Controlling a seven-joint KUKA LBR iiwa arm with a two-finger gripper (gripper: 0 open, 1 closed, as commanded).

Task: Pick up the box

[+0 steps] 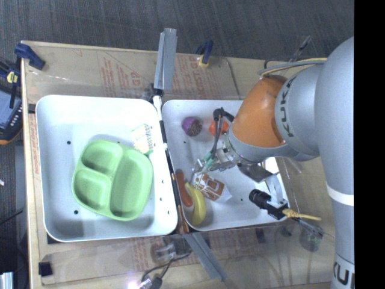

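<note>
White moulded plastic formed both shallow bins, smooth and round-cornered, on a bench of printed cardboard. The box point(209, 186) was a small flat carton, brown and white with printed panels, lying tilted at about six o'clock in the right bin point(240, 221). At its nine o'clock side lay a yellow banana point(197, 205) and a red sausage-shaped piece point(183, 188), both along the bin's wall. A purple ball point(192, 126) sat near twelve o'clock, with a small orange thing point(214, 127) just beside it. The gripper point(218, 159) hung near the box's one o'clock corner; whether it was spread or pressed together I could not tell. The left bin point(60, 110) held a glossy green three-compartment tray point(112, 179) and a small pale packet point(143, 139).
</note>
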